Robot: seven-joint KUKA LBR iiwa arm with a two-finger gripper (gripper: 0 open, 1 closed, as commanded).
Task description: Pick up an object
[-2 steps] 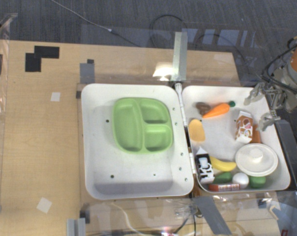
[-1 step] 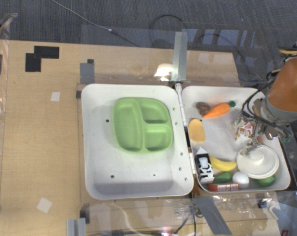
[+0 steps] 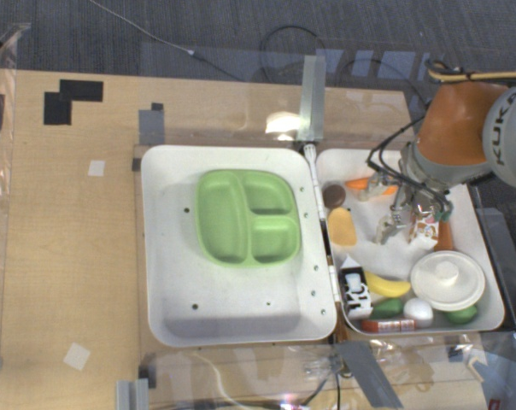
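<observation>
A: Where the wooden bench (image 3: 61, 254) meets the grey carpet (image 3: 155, 15) at the top, what lies on it, from the left?

B: Black tape marks (image 3: 70, 99), then the left bin (image 3: 168, 314) holding a green divided tray (image 3: 246, 217).

A: And the right bin (image 3: 489, 310)?

B: It holds a brown ball (image 3: 333, 195), a yellow block (image 3: 341, 227), a carrot (image 3: 358, 184), a banana (image 3: 386, 284) and a white round lid (image 3: 447, 279). No one object is singled out.

A: The gripper (image 3: 403, 220)?

B: Low over the right bin's middle, beside the carrot. Fingers apart, nothing between them.
</observation>
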